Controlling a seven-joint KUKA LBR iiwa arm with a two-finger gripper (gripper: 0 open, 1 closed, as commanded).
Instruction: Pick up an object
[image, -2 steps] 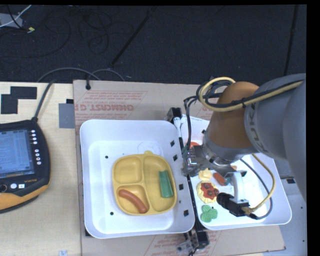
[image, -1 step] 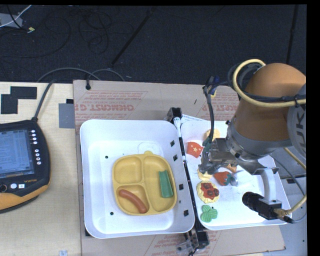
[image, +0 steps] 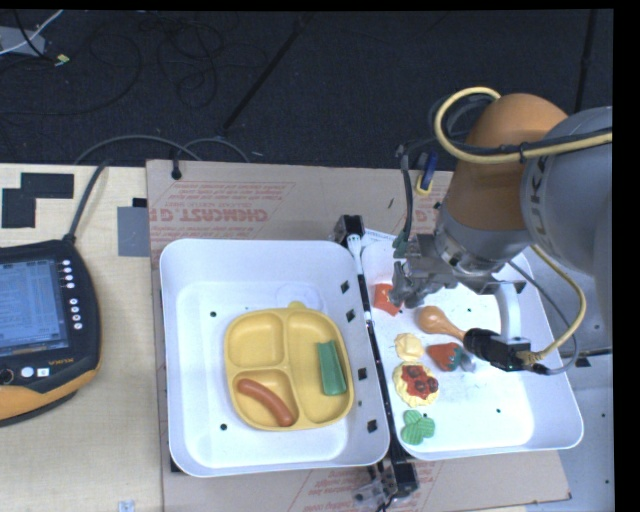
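My gripper hangs low over the far left part of the right bin, beneath the grey wrist and orange band. Just left of its tip lies a small red toy piece, partly hidden by it. A tan toy drumstick lies just right of and below the tip. Nearer the front are a pale yellow piece, a red wedge, a small toy pizza and a green leafy piece. Whether the gripper touches the red piece is unclear.
The left bin holds a yellow divided tray with a toy sausage and a green block. A black connector with cable hangs from the arm over the right bin. A teach pendant lies at far left.
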